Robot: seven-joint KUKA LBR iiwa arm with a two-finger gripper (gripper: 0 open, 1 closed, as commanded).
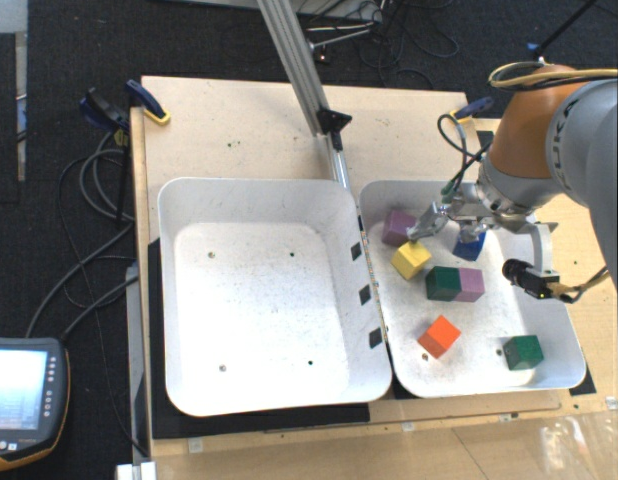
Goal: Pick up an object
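The claw (451,218) is seen low in the right bin (564,368) — whether anything is gripped cannot be told. A blue block (470,245) is spotted just beside it, a yellow block (410,260) near.

1. Right bin (559,368): yellow block (410,260), two purple blocks (397,225), two green blocks (442,283), orange block (440,335), blue block (469,245).
2. Gripper (432,223) above the blocks.
3. Left bin (179,268) alongside.

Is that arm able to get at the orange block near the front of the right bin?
Probably yes. The orange block sits apart from the other blocks with bare bin floor around it, and the gripper hangs over the same right bin, farther back.
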